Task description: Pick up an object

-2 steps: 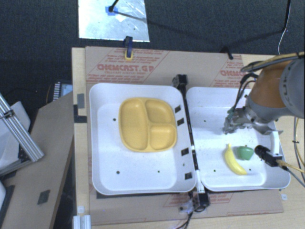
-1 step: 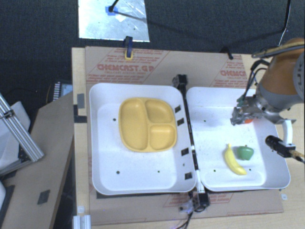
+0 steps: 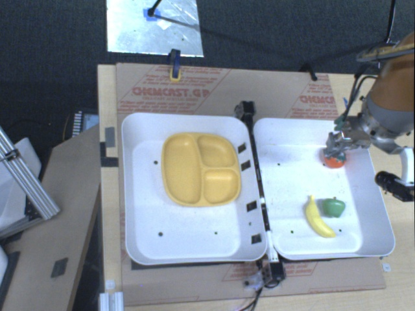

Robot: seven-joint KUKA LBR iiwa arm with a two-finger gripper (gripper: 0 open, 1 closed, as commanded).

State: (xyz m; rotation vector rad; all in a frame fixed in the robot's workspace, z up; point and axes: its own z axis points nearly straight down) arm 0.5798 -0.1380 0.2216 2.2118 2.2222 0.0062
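The end effector [image 3: 337,149] sits directly over the small orange-red round object [image 3: 334,161] in the right white bin [image 3: 369,238]; I cannot tell its state. Descend squarely, then close before lifting.

Even, bright overhead light, soft shadows, glare on the foil sheet [image 3: 154,18], slightly grainy.

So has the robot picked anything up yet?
Not clearly. The gripper is down in the right bin, right over a small orange-red object, so a grab looks under way, but I can't tell if it has hold. Nothing is lifted. The banana and green object lie untouched, and the yellow tray sits in the left bin.
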